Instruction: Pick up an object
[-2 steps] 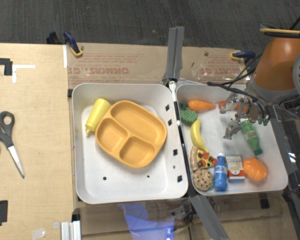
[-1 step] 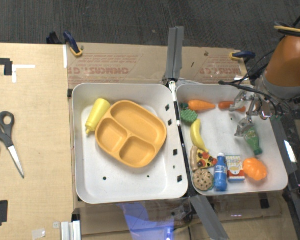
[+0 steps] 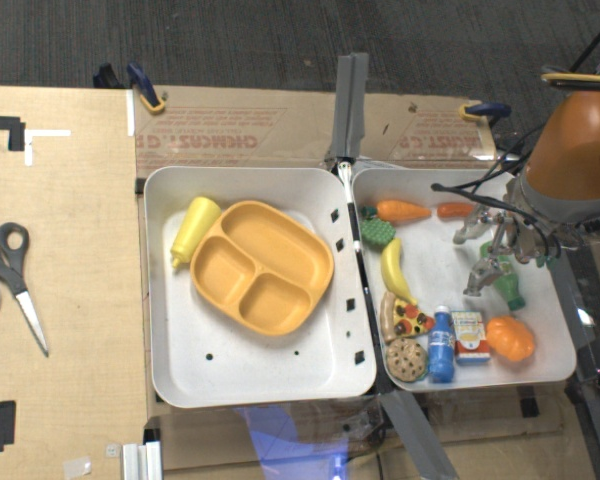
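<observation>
A: Any writing to read?
B: Only mirrored print on the cardboard [image 3: 240, 133] behind the bins; I can't make it out. The small carton [image 3: 467, 333] and blue bottle [image 3: 440, 345] have labels too small to read.
A: And the gripper [image 3: 490, 258]?
B: It hangs over the right bin [image 3: 560, 368], just above a green toy [image 3: 508, 290]. Whether it is spread or closed I cannot tell.
A: The left bin [image 3: 165, 368]?
B: It holds an orange divided plate [image 3: 263, 265] touching a yellow bottle [image 3: 194, 230].
</observation>
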Robot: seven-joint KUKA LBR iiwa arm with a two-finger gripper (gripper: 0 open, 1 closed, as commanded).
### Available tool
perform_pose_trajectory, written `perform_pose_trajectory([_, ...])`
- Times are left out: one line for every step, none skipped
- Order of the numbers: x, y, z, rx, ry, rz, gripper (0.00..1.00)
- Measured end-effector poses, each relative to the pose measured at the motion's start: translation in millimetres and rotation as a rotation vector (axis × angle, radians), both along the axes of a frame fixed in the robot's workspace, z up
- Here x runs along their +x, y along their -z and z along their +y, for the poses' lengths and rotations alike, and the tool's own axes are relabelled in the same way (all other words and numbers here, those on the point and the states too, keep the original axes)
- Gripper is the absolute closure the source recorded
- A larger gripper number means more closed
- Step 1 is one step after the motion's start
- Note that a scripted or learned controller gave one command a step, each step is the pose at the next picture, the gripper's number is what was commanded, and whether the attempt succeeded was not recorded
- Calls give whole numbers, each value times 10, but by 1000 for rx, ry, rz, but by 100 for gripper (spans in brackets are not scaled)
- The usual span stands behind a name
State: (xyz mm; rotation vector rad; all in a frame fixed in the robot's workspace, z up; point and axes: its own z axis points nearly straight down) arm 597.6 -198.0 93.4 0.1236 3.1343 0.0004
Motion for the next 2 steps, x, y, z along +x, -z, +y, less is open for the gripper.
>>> perform_pose_trajectory([-636,9,-67,-1,-146,1,0])
perform_pose_trajectory([-1087,3,-9,-1,-126,1,0])
